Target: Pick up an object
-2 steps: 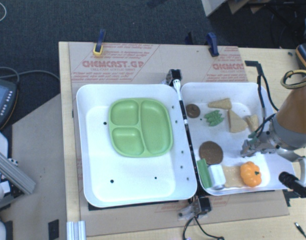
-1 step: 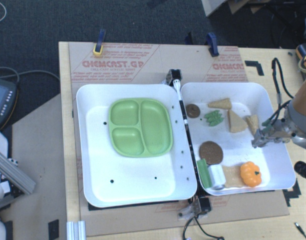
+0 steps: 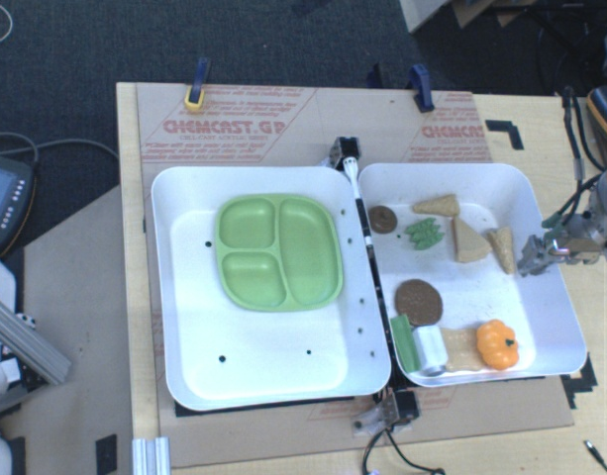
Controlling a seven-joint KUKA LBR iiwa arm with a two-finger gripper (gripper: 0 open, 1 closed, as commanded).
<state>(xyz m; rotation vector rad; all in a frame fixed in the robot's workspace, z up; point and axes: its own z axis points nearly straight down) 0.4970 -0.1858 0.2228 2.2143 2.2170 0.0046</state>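
Robot gripper (image 3: 537,257) hangs at the right rim of the right bin (image 3: 556,310), nothing visibly between its fingers; whether they are spread or closed cannot be told.

The right bin holds the candidate objects: an orange pumpkin (image 3: 497,344) at the near right corner, a large brown disc (image 3: 419,301), a small brown disc (image 3: 382,219), a green leafy piece (image 3: 423,233), tan wedges (image 3: 469,241) and a green-and-white bundle (image 3: 419,347). A green divided plate (image 3: 279,251) lies in the left bin (image 3: 184,295).
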